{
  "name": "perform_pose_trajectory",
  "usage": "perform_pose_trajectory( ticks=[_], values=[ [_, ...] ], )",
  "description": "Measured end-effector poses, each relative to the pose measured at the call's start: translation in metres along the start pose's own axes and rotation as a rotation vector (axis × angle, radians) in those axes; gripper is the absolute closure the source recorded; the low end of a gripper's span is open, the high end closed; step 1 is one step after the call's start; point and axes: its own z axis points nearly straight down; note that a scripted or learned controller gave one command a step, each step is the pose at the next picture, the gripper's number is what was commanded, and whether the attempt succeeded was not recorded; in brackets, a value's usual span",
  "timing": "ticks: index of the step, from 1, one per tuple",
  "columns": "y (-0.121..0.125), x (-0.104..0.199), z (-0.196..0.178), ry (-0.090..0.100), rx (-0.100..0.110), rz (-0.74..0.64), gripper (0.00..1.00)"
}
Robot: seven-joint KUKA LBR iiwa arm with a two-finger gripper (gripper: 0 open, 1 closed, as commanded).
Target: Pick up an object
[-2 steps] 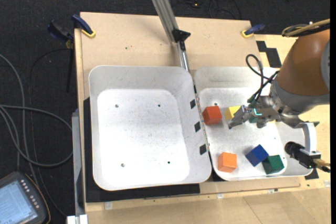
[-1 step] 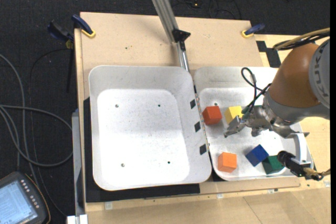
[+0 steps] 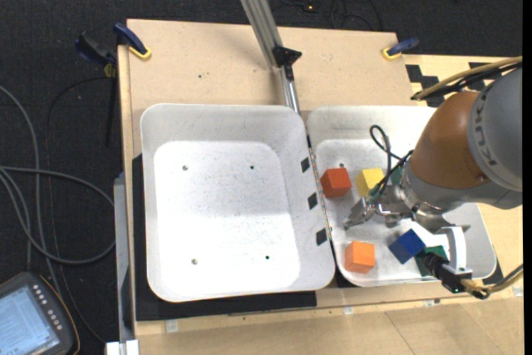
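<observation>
Gripper [image 3: 359, 216] — fingers spread, nothing between them — poised low in the right bin [image 3: 332, 133] among red cube [image 3: 336, 182], yellow block [image 3: 371, 179] and orange cube [image 3: 360, 256]; no object lifted yet — grasp remains.

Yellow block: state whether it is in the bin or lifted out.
In the bin. The yellow block rests on the right bin's floor beside the gripper, not between its fingers.
</observation>
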Motion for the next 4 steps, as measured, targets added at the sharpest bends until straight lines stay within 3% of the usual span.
perform_pose_trajectory(
  ticks=[1,4],
  values=[
    [0.002,0.0,-0.013,-0.001,-0.006,0.001,1.0],
    [0.0,-0.01,-0.16,-0.003,-0.01,-0.005,1.0]
  ],
)
